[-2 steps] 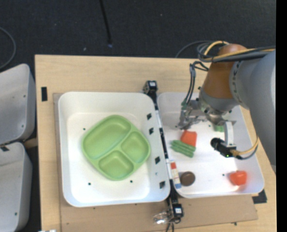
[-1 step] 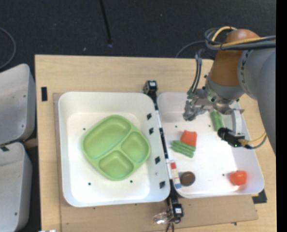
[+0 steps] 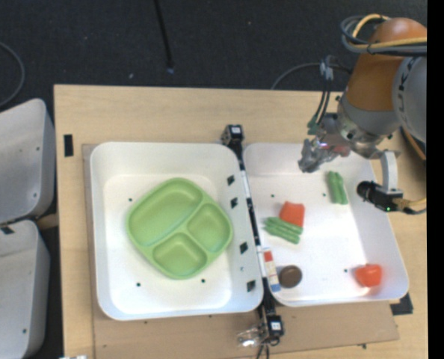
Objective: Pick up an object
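The right bin (image 3: 371,223) holds several small objects: a green stick-shaped piece (image 3: 336,187) near its back, an orange-red block (image 3: 291,213) resting against a green bean-like piece (image 3: 283,230) in the middle, a brown round piece (image 3: 289,277) at the front left, and a red-orange piece (image 3: 368,275) at the front right. My gripper (image 3: 312,158) hangs over the back of the right bin, just left of the green stick. Nothing is visible between its fingers.
The left bin (image 3: 110,275) carries a green three-compartment plate (image 3: 179,227). A divider with black clips (image 3: 244,215) runs between the bins. The grey and orange arm (image 3: 379,73) comes in from the upper right. A black cable fitting (image 3: 375,193) sits at the right bin's rim.
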